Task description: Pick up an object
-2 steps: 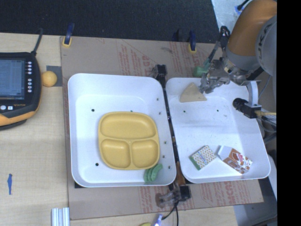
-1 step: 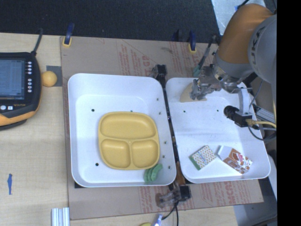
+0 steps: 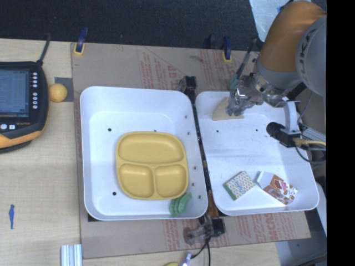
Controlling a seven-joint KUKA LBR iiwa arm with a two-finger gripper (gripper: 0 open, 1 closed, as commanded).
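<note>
Hand (image 3: 239, 105) parked at the upper left corner of the right bin (image 3: 310, 204), over a tan flat card (image 3: 221, 111); can't tell finger state from here. Card looks thin, light, stiff-ish, lying flush, so tricky to pinch, probably best by an edge. Lower right: two small printed packets (image 3: 239, 184) (image 3: 277, 187). Left bin (image 3: 89, 148): glossy yellow compartment tray (image 3: 151, 165), green lump (image 3: 180, 204).

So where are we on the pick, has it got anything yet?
Nothing looks picked yet. The gripper sits low at the far edge of the right bin, over a tan flat piece, but no object is visibly lifted. The two small packets lie near that bin's front, and the yellow tray and green item are in the left bin. The grasp and lift remain.
</note>
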